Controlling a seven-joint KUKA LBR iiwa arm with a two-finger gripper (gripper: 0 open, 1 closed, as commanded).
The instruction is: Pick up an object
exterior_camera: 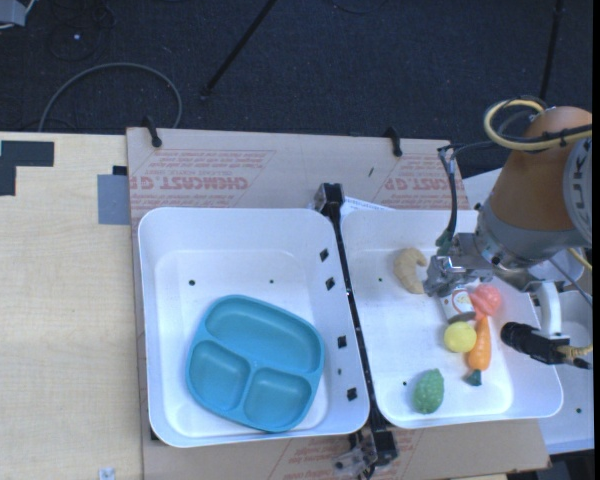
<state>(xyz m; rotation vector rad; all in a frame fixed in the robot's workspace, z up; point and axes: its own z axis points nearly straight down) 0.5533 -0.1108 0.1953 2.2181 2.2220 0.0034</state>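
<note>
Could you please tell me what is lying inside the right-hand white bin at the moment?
The right bin holds a beige piece, a pink item, a yellow lemon-like fruit, an orange carrot and a green toy. The pincer and arm cover the bin floor beneath them.

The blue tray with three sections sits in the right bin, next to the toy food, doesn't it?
Not quite. The camera view shows the blue tray with three sections in the left bin, alone. The toy food, such as the carrot and the green piece, lies in the right bin.
</note>
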